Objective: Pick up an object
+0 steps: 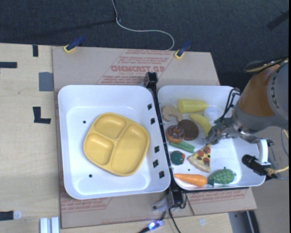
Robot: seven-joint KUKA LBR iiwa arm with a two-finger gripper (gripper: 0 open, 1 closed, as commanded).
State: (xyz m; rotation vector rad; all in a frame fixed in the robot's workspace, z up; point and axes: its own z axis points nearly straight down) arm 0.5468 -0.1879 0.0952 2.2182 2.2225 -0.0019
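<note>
- One yellow divided plate (117,143) lies alone in the left bin (70,130)
- The right bin (233,152) holds about ten toy foods; likely light, stiff, slippery plastic
- The pizza slice (201,158), near the claw (214,132), seems best pinched across its edges
- Whether the claw is open cannot be told

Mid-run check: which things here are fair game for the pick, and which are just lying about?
For the pick, all in the right bin by the gripper:
corn, banana, donut, brown cookie, pizza slice, carrot, green bumpy vegetable.

Lying about:
yellow divided plate in the left bin, cardboard sheet, white cable.
</note>
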